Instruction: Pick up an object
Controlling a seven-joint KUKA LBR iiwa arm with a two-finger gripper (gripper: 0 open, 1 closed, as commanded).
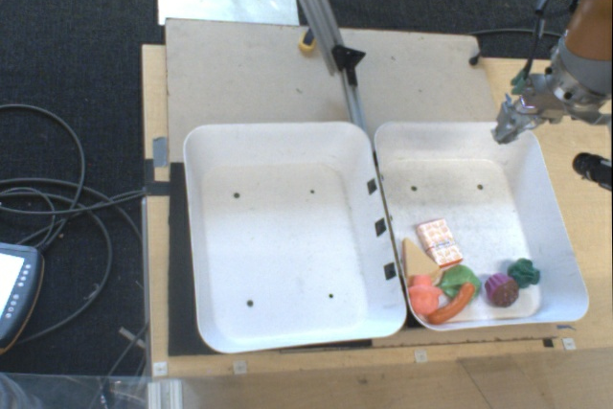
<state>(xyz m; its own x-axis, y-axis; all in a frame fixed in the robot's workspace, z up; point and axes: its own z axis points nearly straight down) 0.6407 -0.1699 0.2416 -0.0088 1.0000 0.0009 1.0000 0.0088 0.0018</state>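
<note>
Low in the frame, right of centre, small toys crowd the near corner of the right bin (551,206), likely slid there together: an orange carrot (452,304), a green piece (460,280), a purple ball (501,289), a dark green lump (523,272), a patterned box (439,240). The left bin (206,235) sits alongside on the worktop (249,72). Farther up, at upper right, the gripper (508,127) hangs over the bin's far rim, well apart from the toys, holding nothing visible; whether it is spread cannot be told.

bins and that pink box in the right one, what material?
Bins: probably thin molded plastic, matte white, with rounded corners and a raised lip. Pink box: looks like printed cardboard or a plastic toy, judging by its flat faces and sharp edges; too small to tell which.
</note>
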